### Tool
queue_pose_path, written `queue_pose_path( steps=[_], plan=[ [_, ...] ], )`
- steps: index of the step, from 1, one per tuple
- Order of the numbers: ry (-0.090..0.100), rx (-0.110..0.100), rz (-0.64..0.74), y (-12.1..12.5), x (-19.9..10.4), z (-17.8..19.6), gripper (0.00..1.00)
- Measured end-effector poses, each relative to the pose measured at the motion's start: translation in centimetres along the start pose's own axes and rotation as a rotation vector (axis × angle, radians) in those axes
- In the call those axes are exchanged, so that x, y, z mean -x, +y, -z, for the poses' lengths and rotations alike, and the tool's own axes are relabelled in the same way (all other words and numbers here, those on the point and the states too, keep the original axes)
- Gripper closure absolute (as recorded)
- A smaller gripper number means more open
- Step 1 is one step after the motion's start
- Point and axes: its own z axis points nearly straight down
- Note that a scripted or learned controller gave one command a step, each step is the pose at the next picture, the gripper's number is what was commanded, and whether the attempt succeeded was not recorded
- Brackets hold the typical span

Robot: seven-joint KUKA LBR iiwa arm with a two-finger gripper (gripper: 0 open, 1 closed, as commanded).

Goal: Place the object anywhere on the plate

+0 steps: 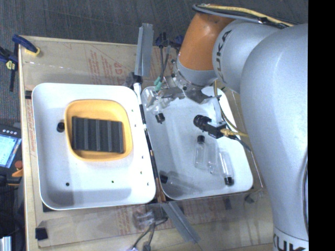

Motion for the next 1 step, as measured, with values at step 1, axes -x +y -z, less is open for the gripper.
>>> queue_pose_path(
  steps=[1],
  plan=[
    [0.000, 0.000, 0.000, 0.00, 0.03, 0.02, 0.00]
  ],
)
